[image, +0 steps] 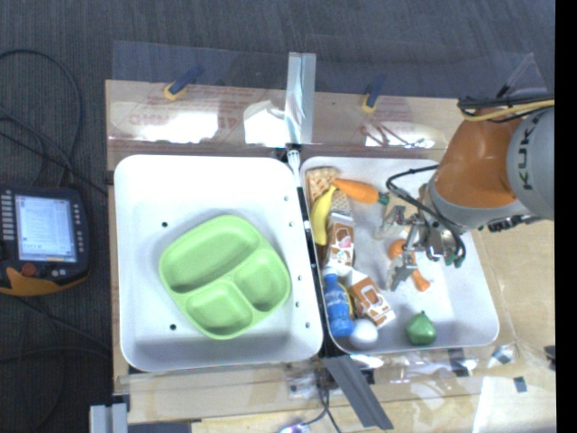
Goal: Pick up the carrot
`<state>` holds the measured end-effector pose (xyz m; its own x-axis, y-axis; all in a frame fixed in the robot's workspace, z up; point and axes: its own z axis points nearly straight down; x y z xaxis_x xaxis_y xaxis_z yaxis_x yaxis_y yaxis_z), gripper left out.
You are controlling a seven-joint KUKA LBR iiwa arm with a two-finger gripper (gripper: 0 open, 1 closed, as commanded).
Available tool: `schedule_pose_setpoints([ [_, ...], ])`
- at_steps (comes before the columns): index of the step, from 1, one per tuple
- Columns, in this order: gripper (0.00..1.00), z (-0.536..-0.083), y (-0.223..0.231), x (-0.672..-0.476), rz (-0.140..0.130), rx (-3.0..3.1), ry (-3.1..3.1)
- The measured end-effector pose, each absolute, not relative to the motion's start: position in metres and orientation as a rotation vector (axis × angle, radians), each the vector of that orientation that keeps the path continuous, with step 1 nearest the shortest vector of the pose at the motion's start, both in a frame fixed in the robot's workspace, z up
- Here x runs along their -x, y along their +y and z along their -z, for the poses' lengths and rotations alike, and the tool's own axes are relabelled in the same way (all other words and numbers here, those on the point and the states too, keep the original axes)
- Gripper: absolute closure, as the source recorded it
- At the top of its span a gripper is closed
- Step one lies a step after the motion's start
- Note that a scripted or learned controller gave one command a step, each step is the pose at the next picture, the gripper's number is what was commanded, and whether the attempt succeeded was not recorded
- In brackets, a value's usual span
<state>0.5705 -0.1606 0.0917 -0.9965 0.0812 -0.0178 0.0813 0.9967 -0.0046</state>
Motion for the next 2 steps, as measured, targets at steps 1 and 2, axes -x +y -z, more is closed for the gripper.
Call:
schedule_pose_setpoints([
  [1,1.00,-0.104,-0.160,-0.573,0.014,-0.125,3.113],
  [2,1.00,-0.181,-0.121,-0.561,0.002,-0.105,3.129],
])
